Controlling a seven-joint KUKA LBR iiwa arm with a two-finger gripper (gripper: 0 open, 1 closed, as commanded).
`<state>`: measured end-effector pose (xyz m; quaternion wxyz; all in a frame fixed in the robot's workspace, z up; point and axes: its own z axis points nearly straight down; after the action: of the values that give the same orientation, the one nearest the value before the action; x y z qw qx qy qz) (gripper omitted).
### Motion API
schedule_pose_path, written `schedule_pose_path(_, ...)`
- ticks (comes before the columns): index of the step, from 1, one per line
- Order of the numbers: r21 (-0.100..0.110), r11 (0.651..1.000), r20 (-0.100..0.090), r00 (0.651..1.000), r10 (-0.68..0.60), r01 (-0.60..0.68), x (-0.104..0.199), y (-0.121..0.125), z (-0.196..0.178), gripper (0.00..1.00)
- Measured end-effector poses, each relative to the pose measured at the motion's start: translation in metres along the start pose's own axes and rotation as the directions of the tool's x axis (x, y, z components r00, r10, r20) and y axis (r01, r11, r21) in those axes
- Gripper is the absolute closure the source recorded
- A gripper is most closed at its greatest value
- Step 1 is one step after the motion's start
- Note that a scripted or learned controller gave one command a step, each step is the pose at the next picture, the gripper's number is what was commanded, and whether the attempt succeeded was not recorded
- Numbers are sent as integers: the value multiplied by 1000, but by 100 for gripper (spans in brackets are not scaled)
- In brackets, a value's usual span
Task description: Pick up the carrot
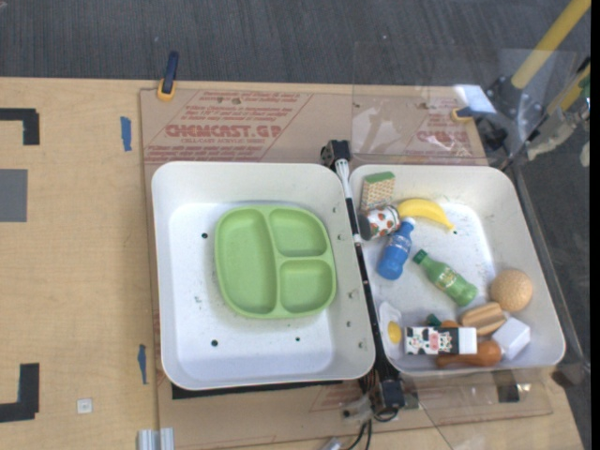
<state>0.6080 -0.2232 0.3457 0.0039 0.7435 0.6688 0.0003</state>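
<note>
The carrot (480, 354) is an orange, elongated piece lying along the near wall of the right bin (539, 251). A black-and-white carton (429, 341) lies against its left end and hides part of it. A white block (513, 336) touches its right end, and a hot dog bun (483, 316) sits just behind it.
Also in the right bin are a banana (427, 212), a blue bottle (396, 251), a green bottle (446, 277), a round brown bun (512, 290), a cracker box (378, 190) and a small can (382, 220). The left bin (178, 251) holds a green divided plate (277, 261).
</note>
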Motion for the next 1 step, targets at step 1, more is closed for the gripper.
schedule_pose_path(1, 0, 998, -1, 998, 55, -55, 10, 37, 0, 0)
